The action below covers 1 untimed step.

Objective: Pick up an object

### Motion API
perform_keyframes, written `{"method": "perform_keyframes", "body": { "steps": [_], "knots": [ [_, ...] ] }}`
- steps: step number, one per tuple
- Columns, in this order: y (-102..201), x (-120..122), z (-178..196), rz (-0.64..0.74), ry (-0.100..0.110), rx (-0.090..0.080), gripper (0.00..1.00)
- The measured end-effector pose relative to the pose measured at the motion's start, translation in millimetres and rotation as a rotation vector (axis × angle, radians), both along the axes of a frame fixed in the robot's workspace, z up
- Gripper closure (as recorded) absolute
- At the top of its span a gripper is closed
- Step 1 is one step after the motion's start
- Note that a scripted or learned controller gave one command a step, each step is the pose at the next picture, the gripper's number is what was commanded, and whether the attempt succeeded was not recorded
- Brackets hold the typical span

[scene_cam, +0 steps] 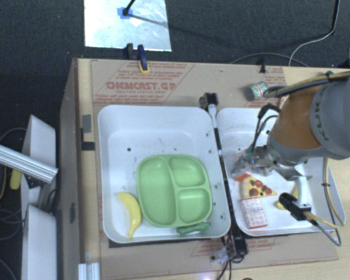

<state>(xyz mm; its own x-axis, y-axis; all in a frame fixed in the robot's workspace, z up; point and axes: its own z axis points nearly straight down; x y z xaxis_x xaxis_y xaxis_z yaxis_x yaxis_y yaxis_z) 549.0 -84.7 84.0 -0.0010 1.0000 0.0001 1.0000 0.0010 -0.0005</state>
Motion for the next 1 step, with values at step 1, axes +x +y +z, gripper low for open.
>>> {"method": "perform_keyframes", "body": {
  "steps": [1],
  "knots": [
    [-3.4,-36.6,0.0,0.0,0.0,0.0,0.0]
  ]
}}
